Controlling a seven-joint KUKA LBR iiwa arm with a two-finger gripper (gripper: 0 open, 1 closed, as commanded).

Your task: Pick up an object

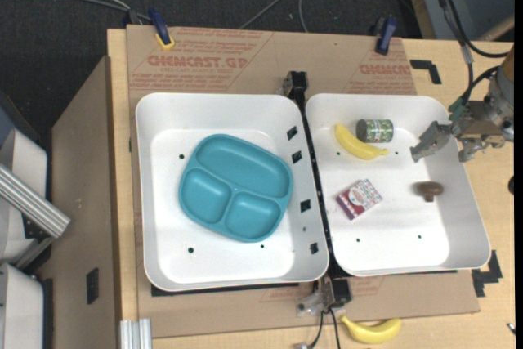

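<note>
Claw: the gripper point(445, 139) sits at the right edge of the frame, over the upper right part of the right bin point(458, 253); one grey finger slants down to the left toward the bin floor; how far it is spread I cannot tell, and nothing shows between its tips

Candidates: four loose things lie in the right bin; a yellow banana point(358, 145) and a small green-labelled can point(375, 129) at upper centre, touching or nearly so; a red and white packet point(359, 199) at centre left; a small brown lump point(428, 190) at centre right

Nearest thing: the brown lump, just below and slightly left of the claw; my guess is that it is the handiest target, though small

Key relation: the banana and the can lie to the left of the claw, at about its height in the frame; the banana's long axis runs from upper left to lower right, curving; the can lies on its side with its axis roughly left to right; a grasp across the banana would want the fingers set square to that slant

Left bin: the left bin point(155, 176) holds a teal divided plate point(235, 187), well apart from the claw

Hard to read: the claw's far side is cut off by the frame edge; the lump is too small to name; a second banana point(374, 329) lies outside the bins at the lower edge
</note>
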